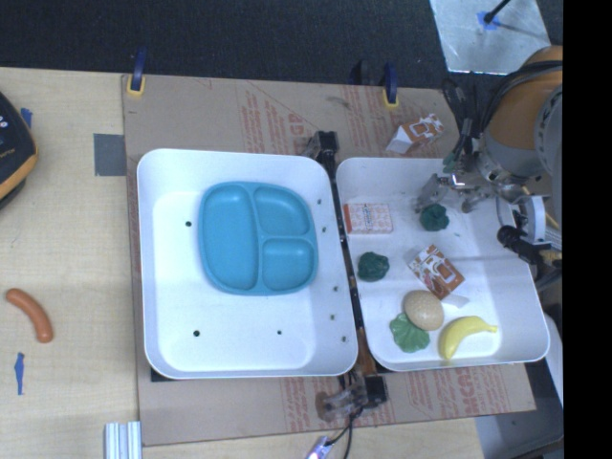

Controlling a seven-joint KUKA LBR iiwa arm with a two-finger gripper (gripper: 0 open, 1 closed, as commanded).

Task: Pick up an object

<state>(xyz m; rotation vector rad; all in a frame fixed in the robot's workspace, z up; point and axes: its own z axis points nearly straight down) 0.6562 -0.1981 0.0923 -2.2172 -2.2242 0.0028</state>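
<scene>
The right bin (516, 285) holds several small items. A dark green lump (435, 218) lies near its far side, and my gripper (448, 199) hovers just above it, open, with a finger on either side and nothing held. Further forward lie a small red-and-white carton (367, 218), a second dark green lump (373, 266), a brown snack packet (436, 272), a beige egg-shaped piece (423, 309), a green leafy piece (409, 335) and a yellow banana (467, 336).
The left bin (172, 352) holds a blue divided plate (258, 237). Another snack packet (416, 134) lies on the cardboard beyond the right bin. A sausage (31, 314) lies on the bench at far left, near a black-and-yellow device (11, 156).
</scene>
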